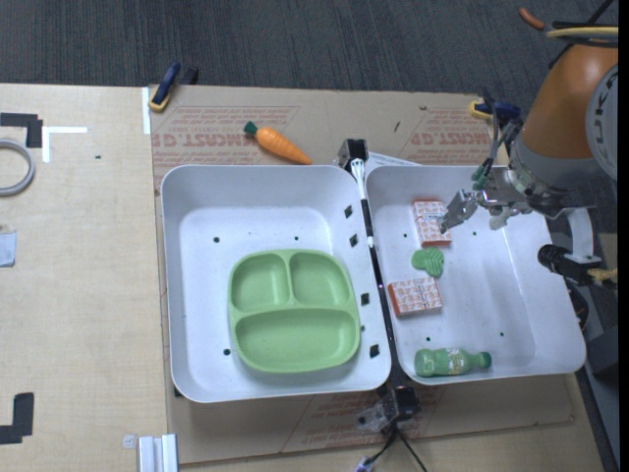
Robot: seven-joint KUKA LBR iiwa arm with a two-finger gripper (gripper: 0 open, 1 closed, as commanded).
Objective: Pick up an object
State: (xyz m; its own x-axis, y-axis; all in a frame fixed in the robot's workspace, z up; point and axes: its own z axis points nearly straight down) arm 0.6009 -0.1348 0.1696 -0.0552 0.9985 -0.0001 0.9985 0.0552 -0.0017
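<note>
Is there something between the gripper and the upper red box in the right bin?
Nothing visible. The gripper hangs just right of the upper red box, with only bare right bin floor between. The green piece lies below the box.

Bright, even light; soft shadows

One fixed camera looks down at a slant on the bench [88, 293]. Both bins [187, 293] fit in frame; the arm [575, 96] enters from the right.

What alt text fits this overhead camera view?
A grey-and-orange robot arm's gripper hovers over the right bin, beside a patterned box, a small green piece, another box and a green bottle. The left bin holds a green divided plate.
</note>
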